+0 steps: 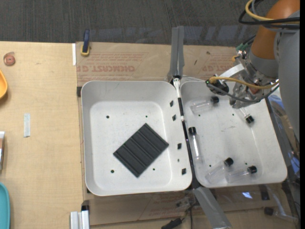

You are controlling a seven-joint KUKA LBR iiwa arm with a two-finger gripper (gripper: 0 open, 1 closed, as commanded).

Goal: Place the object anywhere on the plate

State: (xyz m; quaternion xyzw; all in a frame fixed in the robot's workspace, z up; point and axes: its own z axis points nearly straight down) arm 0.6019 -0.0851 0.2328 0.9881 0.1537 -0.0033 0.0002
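Two shallow white bins sit side by side on a brown cardboard sheet [143,63]. In the left bin [95,128] a dark ribbed plate [141,149] lies flat near the middle, turned like a diamond so its corners point toward the bin's walls. The right bin [267,147] holds several small clear tubes with black caps: one [193,142] lies along the left wall just beside the divider, one [204,105] rests near the upper left corner, one [247,117] lies toward the upper right, and two more — one [220,167] tilted, one [242,172] nearly level — sit close together near the bottom edge. None of them is touching the plate; all are in the other bin. The arm [274,37], grey with an orange band, comes in from the upper right, with yellow and black cables looped at its top. Its gripper [237,95] hangs over the upper part of the right bin, near the tube at the upper left corner and the one at the upper right — wires and brackets crowd around it, and I cannot tell how its tip is set or whether anything is in it.
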